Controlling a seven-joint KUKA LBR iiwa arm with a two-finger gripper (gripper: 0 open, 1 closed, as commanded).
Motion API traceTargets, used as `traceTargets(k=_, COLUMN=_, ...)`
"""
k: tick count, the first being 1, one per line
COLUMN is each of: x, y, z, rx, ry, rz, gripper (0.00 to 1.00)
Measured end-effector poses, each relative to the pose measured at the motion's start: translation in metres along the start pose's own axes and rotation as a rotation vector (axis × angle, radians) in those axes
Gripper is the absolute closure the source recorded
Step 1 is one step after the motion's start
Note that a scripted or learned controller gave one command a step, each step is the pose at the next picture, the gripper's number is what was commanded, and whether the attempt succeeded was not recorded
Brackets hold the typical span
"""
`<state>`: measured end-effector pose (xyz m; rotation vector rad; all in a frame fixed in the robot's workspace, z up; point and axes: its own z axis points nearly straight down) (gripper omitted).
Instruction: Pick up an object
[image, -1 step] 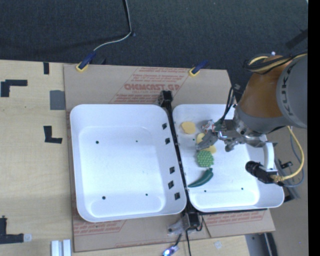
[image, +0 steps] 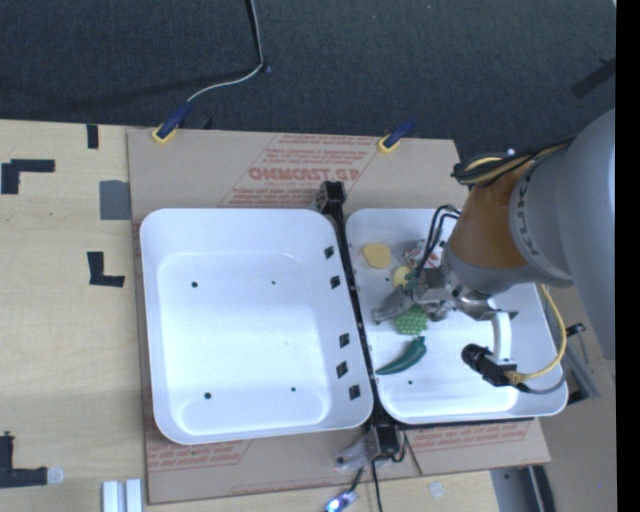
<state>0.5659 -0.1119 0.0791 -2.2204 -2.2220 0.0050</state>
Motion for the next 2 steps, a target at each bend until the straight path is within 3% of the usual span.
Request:
traceTargets(k=1, x=0.001, y=0.001, z=-0.016, rx=-0.002, ry=0.001, rz=-0.001, gripper=1.00)
traceTargets(k=2, x=0.050, y=0.086, z=-0.112, rx=-0.017, ry=0.002, rz=-0.008, gripper=1.00)
